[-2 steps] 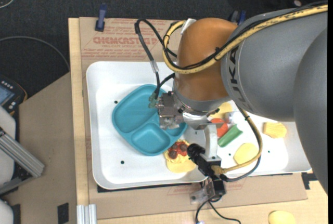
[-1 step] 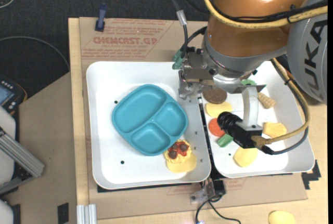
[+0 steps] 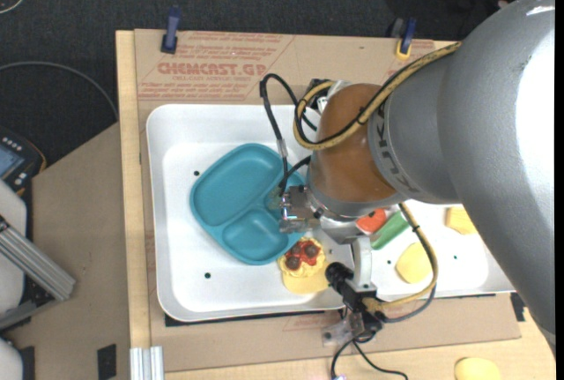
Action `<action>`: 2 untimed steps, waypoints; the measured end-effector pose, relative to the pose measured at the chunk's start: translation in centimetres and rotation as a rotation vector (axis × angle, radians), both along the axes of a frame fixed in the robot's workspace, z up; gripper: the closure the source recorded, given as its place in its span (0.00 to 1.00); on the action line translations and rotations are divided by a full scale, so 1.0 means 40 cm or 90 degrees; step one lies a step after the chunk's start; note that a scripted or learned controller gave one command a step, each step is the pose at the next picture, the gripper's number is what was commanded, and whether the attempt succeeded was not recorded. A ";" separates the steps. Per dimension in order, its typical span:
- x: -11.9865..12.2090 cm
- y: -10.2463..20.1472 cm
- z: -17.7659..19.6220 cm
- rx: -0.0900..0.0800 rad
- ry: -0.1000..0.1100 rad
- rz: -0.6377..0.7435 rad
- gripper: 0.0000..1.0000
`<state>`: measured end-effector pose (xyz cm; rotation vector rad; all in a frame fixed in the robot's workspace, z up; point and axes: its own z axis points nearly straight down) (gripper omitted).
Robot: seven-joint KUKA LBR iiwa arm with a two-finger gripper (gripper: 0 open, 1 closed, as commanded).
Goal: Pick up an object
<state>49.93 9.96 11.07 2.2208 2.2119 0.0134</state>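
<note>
We see the end effector (image 3: pixel 304 209) low over the left bin (image 3: pixel 172 193), at the teal divided plate's (image 3: pixel 233 197) three o'clock edge; whether it grips, we cannot tell. A yellow tart (image 3: pixel 302 271) sits at the plate's five o'clock.

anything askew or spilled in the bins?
Nothing spilled. The teal divided plate lies turned at an angle to the left bin walls, its right edge under the arm. A small yellow toy with red bits sits just off its lower corner. No damage visible.
</note>
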 end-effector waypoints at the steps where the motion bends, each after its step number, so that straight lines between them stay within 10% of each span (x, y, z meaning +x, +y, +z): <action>1: 0.002 0.001 0.039 0.000 -0.004 0.000 1.00; 2: 0.217 -0.211 0.197 -0.004 -0.002 -0.003 1.00</action>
